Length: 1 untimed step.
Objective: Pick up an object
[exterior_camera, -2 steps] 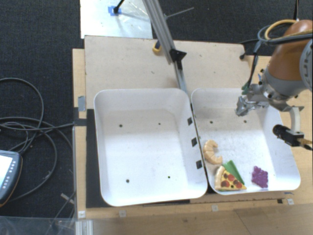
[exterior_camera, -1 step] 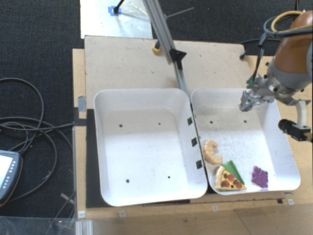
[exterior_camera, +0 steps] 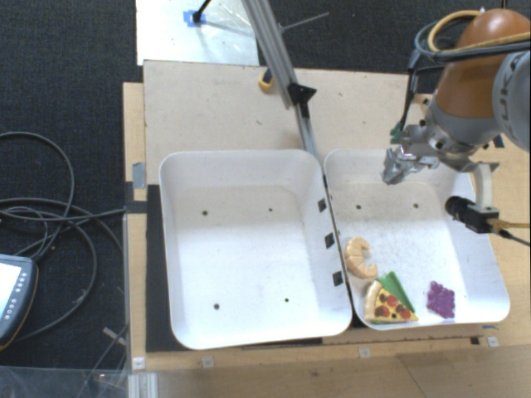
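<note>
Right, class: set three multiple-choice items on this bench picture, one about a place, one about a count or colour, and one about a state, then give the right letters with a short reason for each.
1. Where do the toy foods lie?
A. In the left bin
B. In the right bin, near its front edge
C. On the bare bench

2. How many toy foods are in that bin?
A. One
B. Three
C. Five

3. Where is the pincer?
A. Above the rear part of the right bin, apart from the foods
B. Pressed onto the pizza slice
C. Over the left bin

Key:
1 B: the croissant, pizza slice and purple grapes sit at the front of the right bin, not in the left bin.
2 B: those three pieces are all that can be counted.
3 A: the pincer hangs over the bin's rear part, with bare floor between it and the foods.
</note>
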Each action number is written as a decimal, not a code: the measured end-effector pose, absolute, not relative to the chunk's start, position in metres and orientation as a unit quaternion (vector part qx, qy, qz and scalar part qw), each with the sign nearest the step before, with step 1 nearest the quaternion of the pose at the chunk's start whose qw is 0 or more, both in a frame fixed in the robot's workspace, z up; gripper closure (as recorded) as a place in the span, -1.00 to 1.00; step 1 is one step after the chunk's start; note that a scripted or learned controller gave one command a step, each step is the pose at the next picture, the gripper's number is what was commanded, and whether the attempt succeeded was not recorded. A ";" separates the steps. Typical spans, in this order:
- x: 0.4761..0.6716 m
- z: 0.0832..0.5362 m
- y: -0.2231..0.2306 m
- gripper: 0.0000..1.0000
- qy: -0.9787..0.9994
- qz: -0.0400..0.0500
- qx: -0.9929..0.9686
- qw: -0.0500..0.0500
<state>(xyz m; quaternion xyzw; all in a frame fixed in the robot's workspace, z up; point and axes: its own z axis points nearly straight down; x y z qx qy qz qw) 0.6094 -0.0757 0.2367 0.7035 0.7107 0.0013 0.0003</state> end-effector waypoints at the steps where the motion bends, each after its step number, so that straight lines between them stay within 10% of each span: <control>1: 0.613 0.235 -0.012 1.00 0.711 0.001 0.703 0.000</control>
